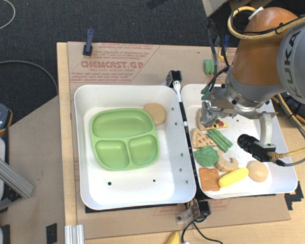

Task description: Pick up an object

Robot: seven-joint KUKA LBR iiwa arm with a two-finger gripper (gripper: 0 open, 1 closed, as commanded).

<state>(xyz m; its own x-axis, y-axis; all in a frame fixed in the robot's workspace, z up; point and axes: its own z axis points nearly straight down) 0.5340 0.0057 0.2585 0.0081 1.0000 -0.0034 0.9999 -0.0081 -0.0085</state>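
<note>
A smooth, faintly glossy plastic finish is shown by the green divided tray (124,145) and by the white bins (86,151). The bench top (66,111) is seen as matt brown cardboard (printed in red). A polished orange sheen is carried by the arm's band (259,39), and bare metal is shown at the gripper (209,115).

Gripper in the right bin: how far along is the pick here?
Done: the arm has reached over the right bin, with the gripper low over the food pile near the green bean. In hand: nothing visibly gripped; the fingers are unclear. Left: grasp and lift; the yellow piece and others lie loose.
</note>
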